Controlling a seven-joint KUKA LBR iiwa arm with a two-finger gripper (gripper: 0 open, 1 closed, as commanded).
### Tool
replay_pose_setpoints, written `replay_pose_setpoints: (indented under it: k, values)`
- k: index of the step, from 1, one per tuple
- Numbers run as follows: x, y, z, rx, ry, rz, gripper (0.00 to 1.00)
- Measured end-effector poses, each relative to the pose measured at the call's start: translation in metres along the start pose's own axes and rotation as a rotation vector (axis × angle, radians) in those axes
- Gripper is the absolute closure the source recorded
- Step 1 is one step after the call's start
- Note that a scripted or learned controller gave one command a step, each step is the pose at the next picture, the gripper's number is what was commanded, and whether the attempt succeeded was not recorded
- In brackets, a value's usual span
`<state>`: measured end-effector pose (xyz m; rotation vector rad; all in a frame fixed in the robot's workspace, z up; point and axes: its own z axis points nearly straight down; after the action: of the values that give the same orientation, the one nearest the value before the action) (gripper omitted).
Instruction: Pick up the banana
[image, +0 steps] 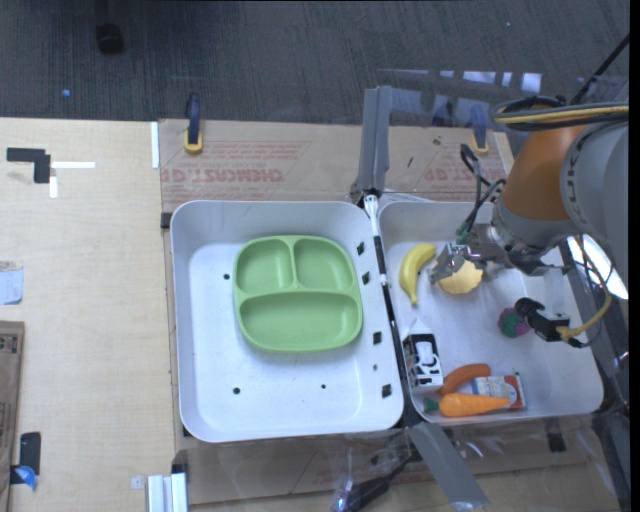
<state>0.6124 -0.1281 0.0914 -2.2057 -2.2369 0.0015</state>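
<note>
The yellow banana (413, 270) lies in the right bin (560, 400), close to its left wall, curved and pointing toward the back. My gripper (455, 262) hangs just right of the banana, low over a pale yellow round fruit (462, 280). The grey arm with its orange band (540, 180) reaches in from the right.
The left bin (200, 330) holds a green divided plate (298, 293). In the right bin lie a black-and-white object (423, 360), an orange carrot (472, 405), a small box (498, 388) and a purple-green item (515, 322). A black cable clip (545, 322) hangs near the arm.
</note>
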Motion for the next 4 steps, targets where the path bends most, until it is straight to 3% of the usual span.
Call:
replay_pose_setpoints:
  k: [1,2,3,4]
  values:
    - [0.024,0.032,0.007,0.043,0.003,-0.101,0.00]
    - [0.024,0.032,0.000,0.040,0.003,-0.103,1.00]
    - [0.089,0.048,-0.139,0.000,-0.001,-0.140,1.00]
    - [0.133,0.048,-0.098,0.005,-0.001,0.207,1.00]
